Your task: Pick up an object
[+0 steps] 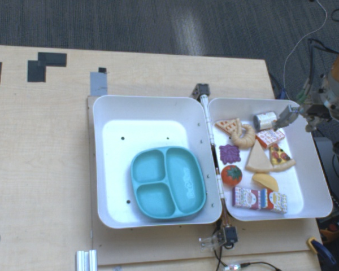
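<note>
Camera view: pincer (286, 116) hangs over the right bin (322, 199), grip state unclear; carton (260, 199) lettering unreadable

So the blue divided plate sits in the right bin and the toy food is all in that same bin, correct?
Not quite. The camera view shows the blue divided plate in the left bin; the toy food, such as the tomato and juice carton, is all in the right bin.

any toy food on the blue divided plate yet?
No. The blue divided plate in the left bin has bare compartments; the tomato and other toys lie in the right bin.
</note>
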{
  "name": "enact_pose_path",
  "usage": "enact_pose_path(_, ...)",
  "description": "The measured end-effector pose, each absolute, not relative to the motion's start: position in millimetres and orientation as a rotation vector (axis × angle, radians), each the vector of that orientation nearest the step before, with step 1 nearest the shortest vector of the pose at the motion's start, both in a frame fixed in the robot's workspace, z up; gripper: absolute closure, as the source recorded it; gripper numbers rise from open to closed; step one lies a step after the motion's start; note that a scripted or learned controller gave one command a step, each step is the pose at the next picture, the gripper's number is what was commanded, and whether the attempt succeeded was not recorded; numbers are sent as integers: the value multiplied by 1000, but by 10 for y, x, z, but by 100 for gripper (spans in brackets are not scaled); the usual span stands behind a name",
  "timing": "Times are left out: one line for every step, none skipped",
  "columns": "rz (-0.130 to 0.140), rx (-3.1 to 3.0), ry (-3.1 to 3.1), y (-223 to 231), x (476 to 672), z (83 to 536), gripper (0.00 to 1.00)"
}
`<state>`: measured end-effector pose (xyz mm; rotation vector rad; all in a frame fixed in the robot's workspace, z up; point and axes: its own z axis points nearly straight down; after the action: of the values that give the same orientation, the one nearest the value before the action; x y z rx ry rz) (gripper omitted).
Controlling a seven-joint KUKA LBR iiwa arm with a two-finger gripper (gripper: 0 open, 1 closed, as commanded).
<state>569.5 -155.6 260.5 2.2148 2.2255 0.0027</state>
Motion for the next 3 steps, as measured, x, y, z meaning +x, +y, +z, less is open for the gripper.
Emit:
enact_pose_path(0,2220,2225,-1234,5545,1149,0)
enact_pose_path(8,2215,2217,-1088,4893,872,0)
enact_pose_path(15,2209,2216,-1084,4917,988,100)
